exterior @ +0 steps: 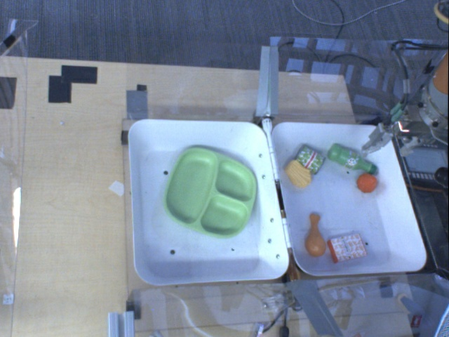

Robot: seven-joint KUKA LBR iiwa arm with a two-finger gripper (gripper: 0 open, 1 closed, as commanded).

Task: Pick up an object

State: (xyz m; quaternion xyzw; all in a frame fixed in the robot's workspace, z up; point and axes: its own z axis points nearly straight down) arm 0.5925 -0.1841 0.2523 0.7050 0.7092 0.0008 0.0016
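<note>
Green bottle (351, 158): lies on its side in the right bin (414, 248), upper part, just beside the tool; you may treat it as the nearest candidate.
Handling of bottle: judged a light, stiff plastic toy with a smooth, rounded body; likely to roll or slip. Take it across the middle of the body, jaws square to its long axis.
Orange ball (366, 182): just below the bottle's right end, near touching. Judged light, hard and prone to rolling away; grip only across its full width.
Green-and-yellow packet (309, 158): left of the bottle, apart from it, with a yellow piece (298, 175) touching its lower left. Crowded pair; you should expect one to shift the other.
Drumstick (315, 237): lower part of the right bin, upright in the picture. Thin neck offers a narrow hold.
Red-and-white box (347, 247): just beside the drumstick. Flat sides, judged the steadiest hold.
Left bin (144, 258): carries a green divided plate (211, 190); broad and shallow, poor for a two-finger hold.
Tool (375, 140): at the right bin's upper right edge, holding nothing visible; whether wide or narrow, you cannot tell.
Bench (63, 188): both bins rest on it side by side.
</note>
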